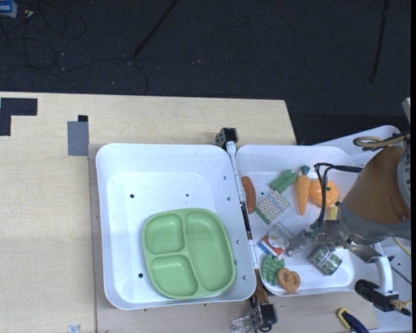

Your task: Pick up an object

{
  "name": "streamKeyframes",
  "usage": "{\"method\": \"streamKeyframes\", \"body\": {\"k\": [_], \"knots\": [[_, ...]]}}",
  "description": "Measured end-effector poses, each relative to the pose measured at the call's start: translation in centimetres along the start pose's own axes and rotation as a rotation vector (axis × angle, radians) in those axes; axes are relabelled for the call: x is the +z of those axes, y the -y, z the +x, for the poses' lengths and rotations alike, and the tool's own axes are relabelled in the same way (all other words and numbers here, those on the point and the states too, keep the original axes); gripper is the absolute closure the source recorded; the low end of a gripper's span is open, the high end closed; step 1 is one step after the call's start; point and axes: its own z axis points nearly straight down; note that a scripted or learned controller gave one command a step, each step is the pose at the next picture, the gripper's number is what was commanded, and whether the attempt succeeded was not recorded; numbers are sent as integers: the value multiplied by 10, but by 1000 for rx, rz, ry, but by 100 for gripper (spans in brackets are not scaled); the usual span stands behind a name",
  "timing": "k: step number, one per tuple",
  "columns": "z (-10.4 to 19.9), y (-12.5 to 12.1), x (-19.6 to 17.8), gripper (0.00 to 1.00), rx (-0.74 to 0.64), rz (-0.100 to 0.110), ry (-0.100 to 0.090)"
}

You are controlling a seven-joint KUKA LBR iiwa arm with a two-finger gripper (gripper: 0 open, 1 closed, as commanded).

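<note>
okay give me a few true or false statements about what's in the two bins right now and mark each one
1. A green tray lies in the left bin. True.
2. The tray has three compartments. True.
3. The carrot lies in the left bin. False: it lies in the right bin.
4. The pretzel sits at the right bin's far edge. False: it sits at the near edge.
5. The claw is over the right bin. True.

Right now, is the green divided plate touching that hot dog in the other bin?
Apart. The camera view shows the green plate lying in the left bin, while the hot dog lies in the right bin, beyond the bins' adjoining walls.
</note>
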Motion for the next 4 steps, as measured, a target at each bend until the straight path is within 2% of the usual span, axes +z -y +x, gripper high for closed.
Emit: {"method": "streamKeyframes", "body": {"k": [1, 2, 3, 4], "knots": [[-24, -81, -58, 0, -2, 0, 2], [-48, -31, -11, 0, -10, -8, -8], [-25, -125, 0, 0, -5, -1, -2], [-26, -125, -9, 100, -8, 3, -1]]}}
